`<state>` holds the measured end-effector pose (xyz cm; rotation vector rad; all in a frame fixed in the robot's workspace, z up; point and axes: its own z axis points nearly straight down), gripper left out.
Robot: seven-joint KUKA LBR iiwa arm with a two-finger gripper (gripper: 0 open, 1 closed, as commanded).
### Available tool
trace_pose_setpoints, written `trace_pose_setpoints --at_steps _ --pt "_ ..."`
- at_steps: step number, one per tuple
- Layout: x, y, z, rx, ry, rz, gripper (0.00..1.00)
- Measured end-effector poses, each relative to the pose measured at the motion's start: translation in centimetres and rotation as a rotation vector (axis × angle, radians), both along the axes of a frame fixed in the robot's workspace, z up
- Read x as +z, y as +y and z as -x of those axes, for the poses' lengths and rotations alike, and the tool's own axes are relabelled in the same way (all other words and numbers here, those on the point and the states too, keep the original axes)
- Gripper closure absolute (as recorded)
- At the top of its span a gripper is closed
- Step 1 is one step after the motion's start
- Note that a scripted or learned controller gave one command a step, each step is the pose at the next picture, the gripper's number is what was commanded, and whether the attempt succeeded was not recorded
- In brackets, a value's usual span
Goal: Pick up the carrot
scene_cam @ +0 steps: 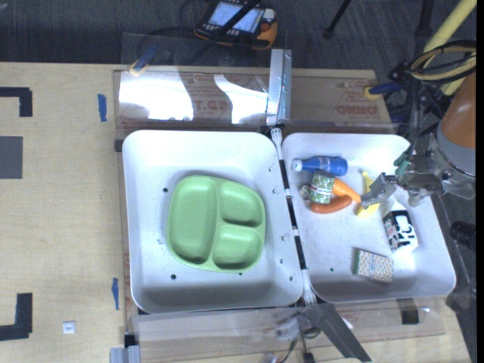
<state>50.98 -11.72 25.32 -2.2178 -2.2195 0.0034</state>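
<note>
The orange carrot (pixel 338 200) lies in the right bin (pixel 431 278), toward its upper middle, with its left end tucked against a small green can (pixel 321 188). My gripper (pixel 395 194) hangs over the right part of that bin, to the right of the carrot and apart from it. Its fingers are open with nothing between them. The left fingertip (pixel 375 193) sits just above a small yellow item (pixel 366 205) beside the carrot's right end.
A blue bottle (pixel 321 165) lies just behind the can. A black-and-white package (pixel 401 231) and a patterned box (pixel 373 265) lie nearer the front right. The left bin (pixel 144 225) holds a green divided plate (pixel 216 221).
</note>
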Motion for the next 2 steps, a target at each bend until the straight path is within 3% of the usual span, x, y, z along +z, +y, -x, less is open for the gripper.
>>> trace_pose_setpoints --at_steps 1,2 --pt "-8.2 -3.0 -5.7 0.097 -0.003 0.001 0.00" --pt "-5.6 -2.2 -7.3 -0.034 -0.005 0.002 0.00"
